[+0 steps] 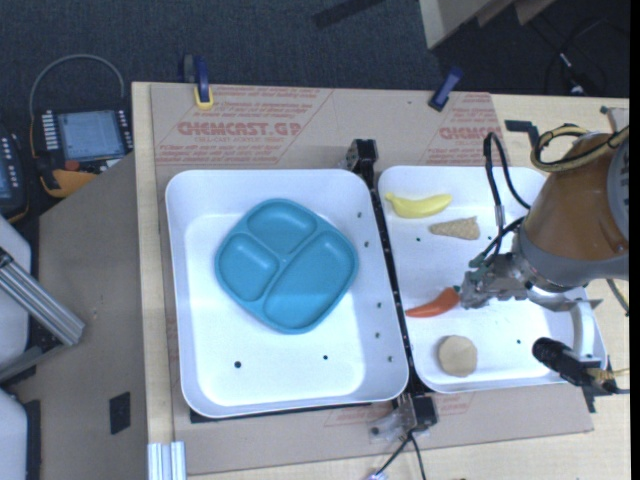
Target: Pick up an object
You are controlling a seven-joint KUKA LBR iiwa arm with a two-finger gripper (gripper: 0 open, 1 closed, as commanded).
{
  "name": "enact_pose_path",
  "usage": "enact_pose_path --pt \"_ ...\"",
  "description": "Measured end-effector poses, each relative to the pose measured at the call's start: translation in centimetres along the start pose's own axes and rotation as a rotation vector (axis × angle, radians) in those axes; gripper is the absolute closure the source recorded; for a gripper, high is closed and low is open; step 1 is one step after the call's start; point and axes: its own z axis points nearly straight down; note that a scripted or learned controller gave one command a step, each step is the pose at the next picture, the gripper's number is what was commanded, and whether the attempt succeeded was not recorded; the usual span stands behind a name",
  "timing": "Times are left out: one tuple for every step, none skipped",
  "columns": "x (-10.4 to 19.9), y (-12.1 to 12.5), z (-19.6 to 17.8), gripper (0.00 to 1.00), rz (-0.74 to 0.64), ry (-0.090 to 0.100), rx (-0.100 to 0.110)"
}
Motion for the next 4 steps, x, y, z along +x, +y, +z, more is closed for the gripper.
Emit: enact_pose_path --pt "-0.3 0.8 -4.6 1.0 -0.003 -0.002 -0.004" --pt "0.1 1.8 -10.2 1.0 -0.003 -0.002 -0.003" --pt "-0.1 2.5 -16.3 1.0 -0.003 -0.002 -0.005" --pt "3.9 3.2 -14.8 1.0 -0.004 0.001 0.004"
